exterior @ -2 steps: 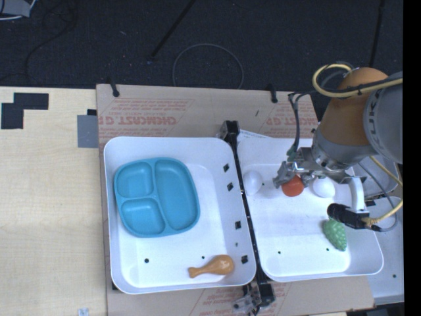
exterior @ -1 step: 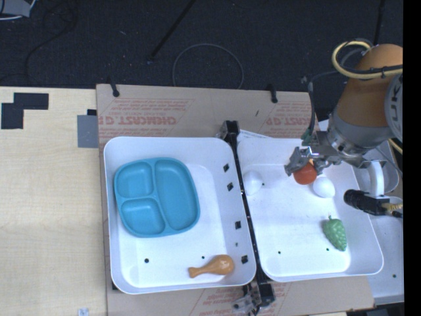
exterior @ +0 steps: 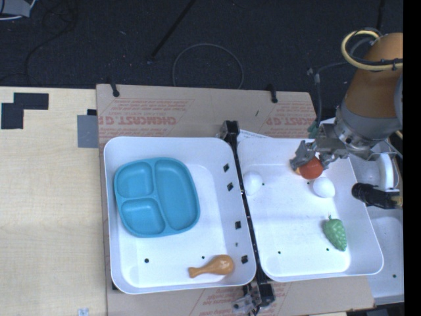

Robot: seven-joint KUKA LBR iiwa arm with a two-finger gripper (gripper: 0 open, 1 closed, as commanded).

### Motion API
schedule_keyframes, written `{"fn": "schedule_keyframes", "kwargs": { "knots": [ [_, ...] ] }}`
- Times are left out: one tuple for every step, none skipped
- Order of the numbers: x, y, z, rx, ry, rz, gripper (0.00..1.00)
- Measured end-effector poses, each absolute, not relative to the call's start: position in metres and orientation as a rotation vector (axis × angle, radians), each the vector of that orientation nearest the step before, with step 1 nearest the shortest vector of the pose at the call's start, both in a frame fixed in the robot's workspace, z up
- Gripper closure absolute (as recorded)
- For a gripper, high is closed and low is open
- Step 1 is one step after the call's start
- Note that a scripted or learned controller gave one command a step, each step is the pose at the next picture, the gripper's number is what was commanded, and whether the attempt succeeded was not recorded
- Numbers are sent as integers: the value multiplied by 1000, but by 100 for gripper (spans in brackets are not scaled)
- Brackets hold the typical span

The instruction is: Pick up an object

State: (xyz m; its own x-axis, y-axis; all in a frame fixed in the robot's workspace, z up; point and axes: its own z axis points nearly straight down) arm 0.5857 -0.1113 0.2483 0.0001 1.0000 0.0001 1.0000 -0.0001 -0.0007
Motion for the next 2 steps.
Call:
{"fn": "schedule_keyframes", "kwargs": {
  "knots": [
    [603, -63, 238, -2217, -2223, 1, 100],
    [609, -6, 244, -2216, -2224, 1, 100]
  ]
}}
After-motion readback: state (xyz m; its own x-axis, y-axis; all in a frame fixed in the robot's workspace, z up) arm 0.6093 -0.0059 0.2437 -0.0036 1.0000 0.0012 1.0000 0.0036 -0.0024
